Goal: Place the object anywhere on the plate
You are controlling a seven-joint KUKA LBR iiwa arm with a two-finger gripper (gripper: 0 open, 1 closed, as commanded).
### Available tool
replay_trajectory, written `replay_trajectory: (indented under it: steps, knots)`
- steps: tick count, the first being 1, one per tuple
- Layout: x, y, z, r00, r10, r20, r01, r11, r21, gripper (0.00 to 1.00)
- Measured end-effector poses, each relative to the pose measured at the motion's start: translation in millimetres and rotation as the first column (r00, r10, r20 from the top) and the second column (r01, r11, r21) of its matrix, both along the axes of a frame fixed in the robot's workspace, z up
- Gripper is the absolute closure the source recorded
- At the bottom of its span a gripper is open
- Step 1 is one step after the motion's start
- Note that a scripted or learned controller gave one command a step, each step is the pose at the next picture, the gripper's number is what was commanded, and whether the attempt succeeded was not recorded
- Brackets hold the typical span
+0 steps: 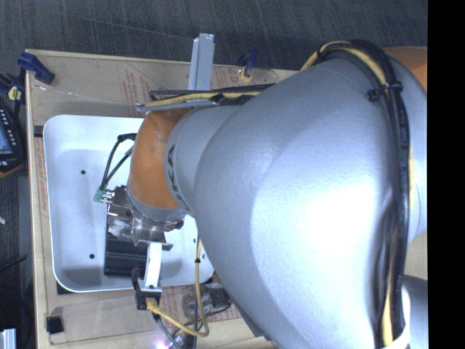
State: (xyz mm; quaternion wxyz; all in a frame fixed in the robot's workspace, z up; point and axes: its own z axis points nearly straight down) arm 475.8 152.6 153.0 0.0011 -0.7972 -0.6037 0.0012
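1 grey arm (305, 195) hangs over the left white bin (65, 166).

Bright overhead glare on the arm (312, 195); dim, soft surroundings.

Arm (305, 195) is showing pale grey over most of its shell, with an orange band (149, 169) above the wrist. Black and yellow cables (389, 122) are running along the arm's upper side. Bin (69, 166) is showing plain white, with a couple of small dark dots on its floor. Wrist block (120, 257) is showing black beside a silver metal fitting (138, 224), with a small green tag (98, 193) next to them. Bench (109, 86) is showing tan wood with faint reddish print. Blue clamps (35, 65) are sitting at its edge. Floor (109, 13) is showing dark grey weave.
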Motion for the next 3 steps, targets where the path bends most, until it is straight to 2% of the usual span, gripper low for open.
replay_trajectory:
  steps: [1, 2, 3]
  knots:
    - [0.3, -70.1, 37.6, 0.983, -0.186, -0.001, 0.186, 0.983, 0.000, 1.00]
    - [20.3, -24.9, 32.4, 0.922, -0.387, -0.003, 0.387, 0.922, -0.002, 1.00]
    - [0.1, -42.2, -59.8, 0.981, 0.195, -0.001, -0.195, 0.981, 0.004, 1.00]
